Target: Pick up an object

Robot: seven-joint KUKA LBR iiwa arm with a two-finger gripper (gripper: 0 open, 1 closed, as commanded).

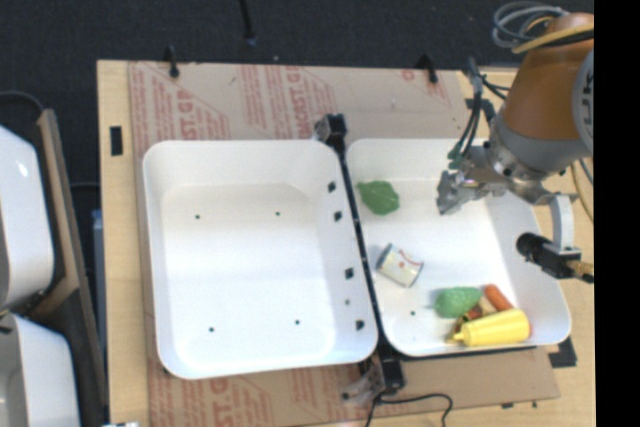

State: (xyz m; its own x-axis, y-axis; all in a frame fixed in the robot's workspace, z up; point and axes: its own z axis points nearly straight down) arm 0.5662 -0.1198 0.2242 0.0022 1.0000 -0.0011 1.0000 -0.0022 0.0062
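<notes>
**Choosing a clean target in the right bin**

The grey arm with the orange band reaches in from the right, and its hand (455, 191) hangs above the far part of the shallow white right bin (540, 260). Whether the hand is parted or closed cannot be told from this slanted view; nothing shows between its tips.

The nearest candidate is the crumpled green lump (379, 196), lying alone just left of the hand, near the black divider (352, 235). A small white box-like piece (399, 266) sits apart, mid-bin. At the near right corner, a second green lump (458, 301), an orange carrot-shaped toy (498, 297) and a yellow bottle (492, 328) crowd together.

The isolated green lump looks like the better pick: the hand should centre squarely over it before descending, keep clear of the divider, and avoid the cluttered corner where neighbours could block a grip. The shallow white left bin (250, 255) needs no attention.
</notes>
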